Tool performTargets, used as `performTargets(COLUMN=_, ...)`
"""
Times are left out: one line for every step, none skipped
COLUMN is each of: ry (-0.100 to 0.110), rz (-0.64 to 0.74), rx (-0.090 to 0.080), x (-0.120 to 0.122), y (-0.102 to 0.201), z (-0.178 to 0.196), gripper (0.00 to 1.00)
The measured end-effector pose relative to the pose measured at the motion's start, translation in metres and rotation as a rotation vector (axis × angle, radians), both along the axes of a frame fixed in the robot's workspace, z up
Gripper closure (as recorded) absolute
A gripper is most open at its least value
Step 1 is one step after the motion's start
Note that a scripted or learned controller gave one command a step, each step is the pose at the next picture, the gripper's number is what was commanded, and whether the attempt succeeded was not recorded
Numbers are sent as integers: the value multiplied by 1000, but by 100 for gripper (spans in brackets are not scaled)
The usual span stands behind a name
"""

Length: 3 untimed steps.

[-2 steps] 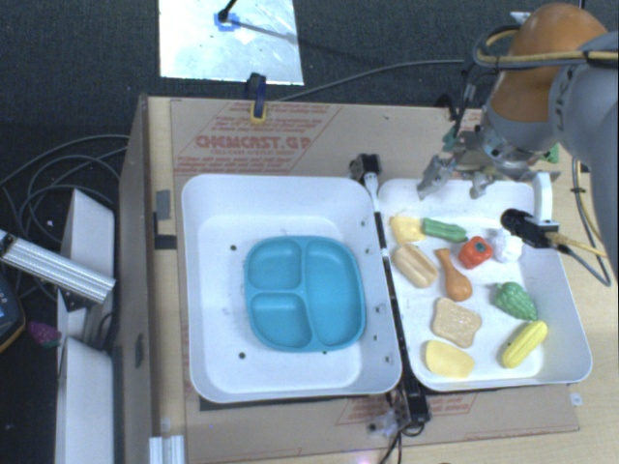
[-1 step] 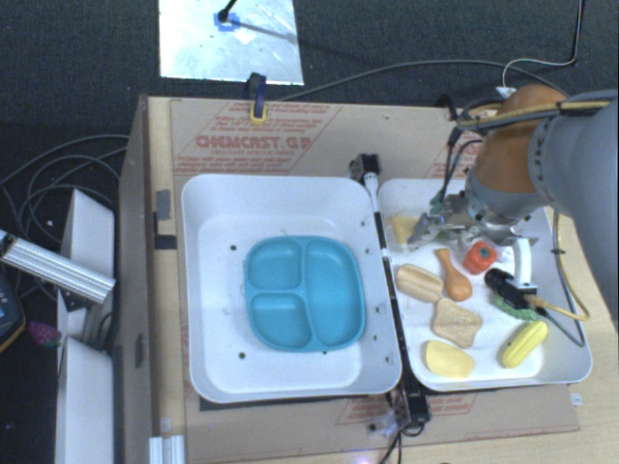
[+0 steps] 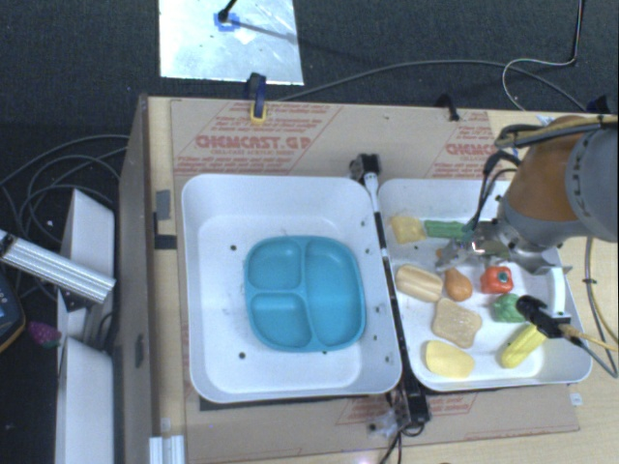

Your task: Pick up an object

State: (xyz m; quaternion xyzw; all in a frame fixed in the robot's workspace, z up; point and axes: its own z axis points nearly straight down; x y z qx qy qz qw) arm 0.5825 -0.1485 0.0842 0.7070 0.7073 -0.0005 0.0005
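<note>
Toys fill the right bin (image 3: 571,365) where I work. Nearest, along its front edge, lie a pale yellow wedge (image 3: 449,359) and a yellow corn cob (image 3: 519,345). Behind them sit a tan bread slice (image 3: 456,322) and a green piece (image 3: 506,306), then a bread roll (image 3: 419,282), an orange egg shape (image 3: 458,284) and a red tomato (image 3: 497,279). My gripper (image 3: 462,249) hangs just above that row, near the bin's middle; I cannot tell how wide it stands. Farther back lie a green vegetable (image 3: 444,228) and yellow block (image 3: 407,229). The left bin (image 3: 213,259) carries a blue divided plate (image 3: 304,292).
</note>
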Motion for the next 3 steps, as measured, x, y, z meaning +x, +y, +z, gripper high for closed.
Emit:
performTargets(ry=-1, rz=3, rx=2, x=-10, y=38, z=0, gripper=0)
performTargets(ry=-3, rz=4, rx=1, x=-10, y=37, z=11, gripper=100)
performTargets(ry=-6, rz=5, rx=2, x=49, y=95, z=102, gripper=100)
